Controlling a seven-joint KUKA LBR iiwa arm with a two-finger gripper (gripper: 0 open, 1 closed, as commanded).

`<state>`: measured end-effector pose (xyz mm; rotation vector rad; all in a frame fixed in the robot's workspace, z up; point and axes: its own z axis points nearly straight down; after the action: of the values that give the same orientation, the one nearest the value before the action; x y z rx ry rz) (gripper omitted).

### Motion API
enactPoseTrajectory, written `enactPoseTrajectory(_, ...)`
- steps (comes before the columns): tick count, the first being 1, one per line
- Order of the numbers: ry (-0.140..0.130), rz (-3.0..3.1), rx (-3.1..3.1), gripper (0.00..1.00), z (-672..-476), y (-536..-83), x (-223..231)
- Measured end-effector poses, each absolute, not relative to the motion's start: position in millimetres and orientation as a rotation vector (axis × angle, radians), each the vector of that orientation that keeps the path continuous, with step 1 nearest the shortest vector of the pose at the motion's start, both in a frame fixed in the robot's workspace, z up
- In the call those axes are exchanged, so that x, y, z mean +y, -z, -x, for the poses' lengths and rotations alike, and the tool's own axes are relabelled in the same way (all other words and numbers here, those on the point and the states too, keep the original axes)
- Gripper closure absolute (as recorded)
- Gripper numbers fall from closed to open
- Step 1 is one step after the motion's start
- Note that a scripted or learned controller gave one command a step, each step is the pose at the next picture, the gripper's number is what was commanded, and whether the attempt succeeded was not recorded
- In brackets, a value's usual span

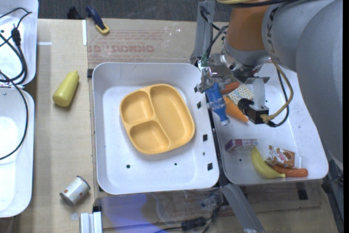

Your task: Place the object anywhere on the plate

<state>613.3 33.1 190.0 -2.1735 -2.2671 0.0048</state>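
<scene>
A yellow plate [157, 117] with three compartments lies in the left bin [109, 172]. My gripper [209, 84] hangs over the divide between the two bins, just right of the plate. Its fingers are shut on the upper end of a blue bottle [216, 102], which slants down to the right with its pale cap lowest. The bottle sits above the right bin's left edge, apart from the plate.
The right bin [311, 133] holds a carrot [235, 111], a small box [241, 144], a banana [262, 164], a snack packet [282, 156] and a second carrot [292, 172]. On the bench to the left lie a yellow squeeze bottle [66, 89] and a can [74, 190].
</scene>
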Motion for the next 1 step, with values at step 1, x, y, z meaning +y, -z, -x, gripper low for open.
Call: enactPoseTrajectory(1,-0.009,2.358,-2.072,1.0,-580.8,-175.2,119.7)
